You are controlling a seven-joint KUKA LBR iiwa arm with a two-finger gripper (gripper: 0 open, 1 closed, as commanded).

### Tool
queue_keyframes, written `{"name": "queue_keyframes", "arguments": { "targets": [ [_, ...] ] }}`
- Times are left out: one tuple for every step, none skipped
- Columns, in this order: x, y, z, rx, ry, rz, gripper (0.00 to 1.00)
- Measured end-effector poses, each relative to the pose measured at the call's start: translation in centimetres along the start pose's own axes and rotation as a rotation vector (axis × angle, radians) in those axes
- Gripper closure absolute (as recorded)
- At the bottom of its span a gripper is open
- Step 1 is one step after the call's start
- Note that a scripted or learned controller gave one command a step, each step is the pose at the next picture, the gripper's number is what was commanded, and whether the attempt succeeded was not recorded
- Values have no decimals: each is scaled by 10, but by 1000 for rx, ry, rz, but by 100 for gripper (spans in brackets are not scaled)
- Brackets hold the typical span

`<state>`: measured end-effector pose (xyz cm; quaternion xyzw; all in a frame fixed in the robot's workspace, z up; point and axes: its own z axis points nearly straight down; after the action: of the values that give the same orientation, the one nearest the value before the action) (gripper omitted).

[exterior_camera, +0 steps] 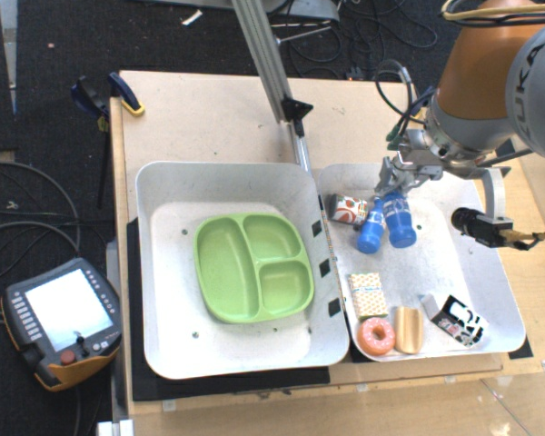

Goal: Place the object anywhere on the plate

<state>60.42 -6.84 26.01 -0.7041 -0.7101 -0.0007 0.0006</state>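
Plate (254, 266) in the left bin (159, 198) is seen bare, so nothing is placed yet. Gripper (392, 192) is poised low in the right bin (500, 280) over the blue bottles (386, 222); its grip state cannot be told, and pick, carry and release are judged outstanding.

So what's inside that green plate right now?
Nothing lies in the green plate: all three of its compartments show bare. It sits in the left bin. What the plate covers beneath itself can't be seen. The toys lie in the right bin.
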Motion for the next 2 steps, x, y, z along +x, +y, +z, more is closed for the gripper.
{"name": "queue_keyframes", "arguments": {
  "targets": [
    [51,-17,8,3,0,1,100],
    [108,-24,5,1,0,-1,100]
  ]
}}
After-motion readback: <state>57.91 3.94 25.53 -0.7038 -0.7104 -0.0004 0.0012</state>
